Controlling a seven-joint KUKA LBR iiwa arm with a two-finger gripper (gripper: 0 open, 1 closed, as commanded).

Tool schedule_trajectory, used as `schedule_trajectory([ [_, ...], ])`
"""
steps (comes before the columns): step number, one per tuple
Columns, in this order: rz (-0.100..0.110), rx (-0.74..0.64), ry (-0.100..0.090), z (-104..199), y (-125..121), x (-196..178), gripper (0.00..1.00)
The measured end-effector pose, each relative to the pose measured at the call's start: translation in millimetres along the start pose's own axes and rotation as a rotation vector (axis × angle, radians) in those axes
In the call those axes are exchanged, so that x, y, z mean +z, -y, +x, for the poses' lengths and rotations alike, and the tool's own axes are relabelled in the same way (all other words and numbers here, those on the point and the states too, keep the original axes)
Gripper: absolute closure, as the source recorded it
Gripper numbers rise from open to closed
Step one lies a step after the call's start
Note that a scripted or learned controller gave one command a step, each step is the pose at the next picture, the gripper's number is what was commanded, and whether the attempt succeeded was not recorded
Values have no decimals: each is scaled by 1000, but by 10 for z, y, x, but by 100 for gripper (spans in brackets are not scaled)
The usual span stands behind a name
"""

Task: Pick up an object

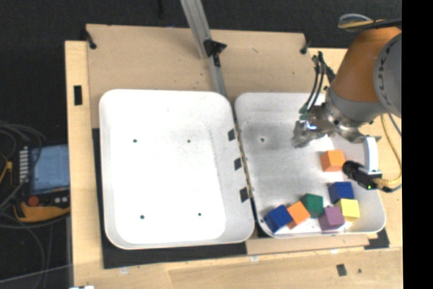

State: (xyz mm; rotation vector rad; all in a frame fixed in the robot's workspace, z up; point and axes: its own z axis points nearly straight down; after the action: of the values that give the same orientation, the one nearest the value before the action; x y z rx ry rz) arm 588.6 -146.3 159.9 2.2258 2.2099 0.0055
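Arm [362,78] reaches in from right over right bin [270,166]. Pincer [304,133] hangs above bin's upper middle, can't tell if clenched or released, nothing seen in it. Blocks sit along bin's lower right: orange block [332,160] nearest pincer, then blue [341,191], yellow [350,208], purple [331,217], green [312,203], another orange [298,212], another blue [278,218]. Left bin [166,166] beside it on surface [155,57].

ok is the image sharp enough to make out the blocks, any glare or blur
Camera view: blocks such as the orange block and yellow block read clearly; the left bin is bright, nearly washed out; the end effector is soft, detail unclear.
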Motion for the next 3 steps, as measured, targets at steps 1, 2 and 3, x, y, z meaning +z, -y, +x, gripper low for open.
schedule_trajectory([
  [1,-1,-10,0,50,-67,-473,100],
  [2,-2,-12,1,37,-87,-953,100],
  [3,3,-14,-1,635,-237,-899,100],
])
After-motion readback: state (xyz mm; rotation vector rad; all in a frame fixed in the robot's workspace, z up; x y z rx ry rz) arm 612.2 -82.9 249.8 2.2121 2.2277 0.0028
